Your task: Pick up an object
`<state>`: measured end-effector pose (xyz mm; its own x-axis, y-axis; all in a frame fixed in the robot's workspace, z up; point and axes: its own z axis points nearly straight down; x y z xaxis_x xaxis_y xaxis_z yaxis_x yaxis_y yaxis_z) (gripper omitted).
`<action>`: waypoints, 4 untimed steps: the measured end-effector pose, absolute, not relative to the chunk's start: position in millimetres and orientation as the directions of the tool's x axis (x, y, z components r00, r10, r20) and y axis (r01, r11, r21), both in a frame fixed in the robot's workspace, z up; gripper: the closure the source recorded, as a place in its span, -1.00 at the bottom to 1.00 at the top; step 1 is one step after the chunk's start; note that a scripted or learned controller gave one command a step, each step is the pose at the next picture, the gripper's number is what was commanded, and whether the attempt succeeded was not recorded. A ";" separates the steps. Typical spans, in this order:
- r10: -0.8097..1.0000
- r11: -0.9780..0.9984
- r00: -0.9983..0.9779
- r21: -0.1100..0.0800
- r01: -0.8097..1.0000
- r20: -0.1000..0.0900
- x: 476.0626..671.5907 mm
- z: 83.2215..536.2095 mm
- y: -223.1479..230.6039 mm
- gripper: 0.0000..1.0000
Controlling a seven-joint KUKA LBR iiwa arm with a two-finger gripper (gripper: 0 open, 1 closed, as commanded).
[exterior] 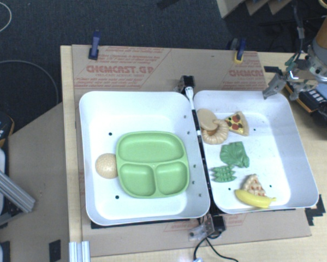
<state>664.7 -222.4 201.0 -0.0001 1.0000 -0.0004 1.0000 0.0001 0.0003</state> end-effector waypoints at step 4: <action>1.000 0.004 -0.004 -0.007 1.000 0.005 478.5 80.6 -134.5 -1.00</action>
<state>478.5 -134.5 80.6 -0.0044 1.0000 0.0052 1.0000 0.0044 -0.0067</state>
